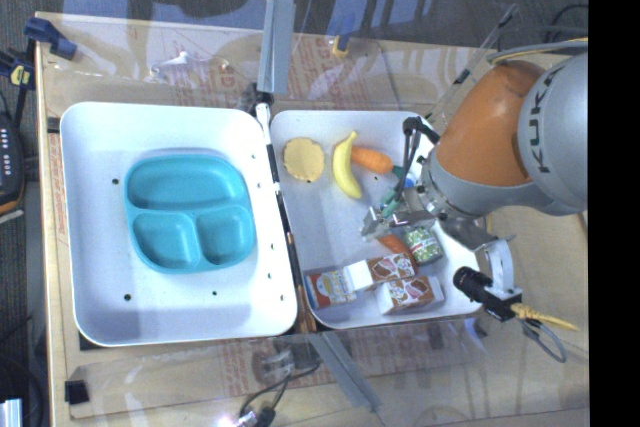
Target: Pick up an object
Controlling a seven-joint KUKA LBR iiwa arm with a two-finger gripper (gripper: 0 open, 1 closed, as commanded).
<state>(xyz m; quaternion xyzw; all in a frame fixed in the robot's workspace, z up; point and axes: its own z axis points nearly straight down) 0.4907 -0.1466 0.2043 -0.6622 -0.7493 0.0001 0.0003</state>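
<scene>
My gripper (386, 217) hangs low over the middle of the right bin (320, 235), reaching in from the right. Just under and in front of it lies a small orange piece (394, 241), next to a green-labelled packet (424, 245). A yellow banana (346, 167) and an orange carrot (373, 159) lie behind the gripper, with a round tan biscuit (303, 160) to their left. Along the bin's front edge rest a long carton (355, 280) and a smaller red and white carton (412, 293). Nothing shows between the gripper's tips.
The left bin (90, 215) holds a blue divided tray (189, 210). The arm's orange band and grey body cover the right bin's right side. A metal bar (275, 40) stands behind the gap between the bins.
</scene>
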